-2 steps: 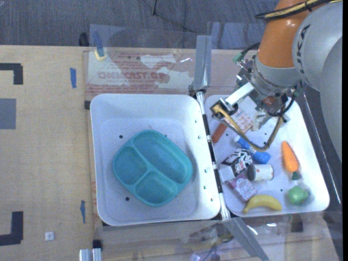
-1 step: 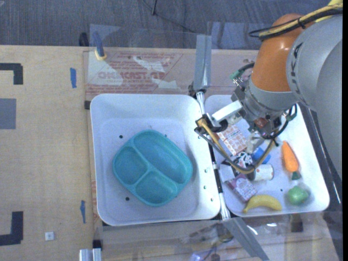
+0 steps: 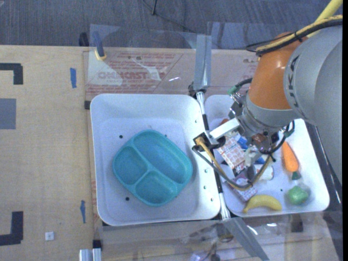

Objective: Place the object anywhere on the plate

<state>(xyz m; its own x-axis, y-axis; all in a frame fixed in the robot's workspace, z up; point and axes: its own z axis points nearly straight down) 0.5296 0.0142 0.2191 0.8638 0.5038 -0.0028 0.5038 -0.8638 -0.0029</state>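
Left to right across the frame. Bare wooden bench [image 3: 43,145] at far left, marked with black and blue tape. Next, left white bin [image 3: 103,162], middle-left of frame, holding a teal divided plate [image 3: 153,167] with three compartments, lying flat near the bin's centre, long axis running from upper left to lower right; nothing on it yet.

Then the divider between bins, and right white bin [image 3: 315,197], centre-right. Gripper [image 3: 239,151] low over this bin's left half, under the grey-and-orange arm [image 3: 283,86] entering from upper right. Cables and wrist hardware crowded over the fingertips, so cannot tell whether jaws stand apart or together. A red-and-white printed packet [image 3: 235,154] directly beneath the gripper, probably the thing aimed at; not visibly between the fingers, so no hold claimed. Something blue just beside it, too hidden to name.

Further right and lower: banana [image 3: 262,203] along the bin's bottom edge, long axis roughly horizontal; carrot [image 3: 290,157] near the right wall, long axis close to vertical; small green fruit or vegetable [image 3: 298,195] below the carrot, at lower right.

Deciding relation, as a judgement: plate lying left and slightly lower in frame from the gripper, across the divider. Any carry therefore leftward, clearing both inner bin walls before descending onto the teal surface. Task likely at the picking stage, placement not yet done.
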